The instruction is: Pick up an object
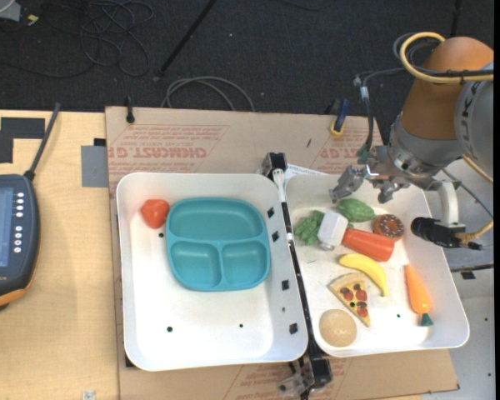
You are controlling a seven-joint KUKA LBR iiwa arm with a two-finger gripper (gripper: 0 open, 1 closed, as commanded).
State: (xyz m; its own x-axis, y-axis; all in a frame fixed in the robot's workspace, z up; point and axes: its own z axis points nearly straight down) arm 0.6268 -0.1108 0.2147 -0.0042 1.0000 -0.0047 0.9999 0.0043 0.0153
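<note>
Hanging over the upper part of the right bin [450, 307], the gripper [368, 188] sits right of centre in the frame with its two fingers spread and nothing between them. Just below it lies a green leafy piece [356, 210], and next to that a white cylinder [332, 230] leaning against a second green vegetable [310, 226]. A red pepper-like piece [369, 243] and a small round brown item [388, 224] crowd in close too. Lower in the frame sit a banana [365, 270], a pizza slice [352, 296], a round tan cookie [338, 327] and — towards the right wall — a carrot [417, 293].

To my eye this is the approach step — no object is picked yet. Next it would need to drop straight onto one piece and close cleanly, which looks tricky among such tight neighbours.

The left bin [142, 323] holds a teal divided plate [217, 244] and a red tomato [154, 212].
</note>
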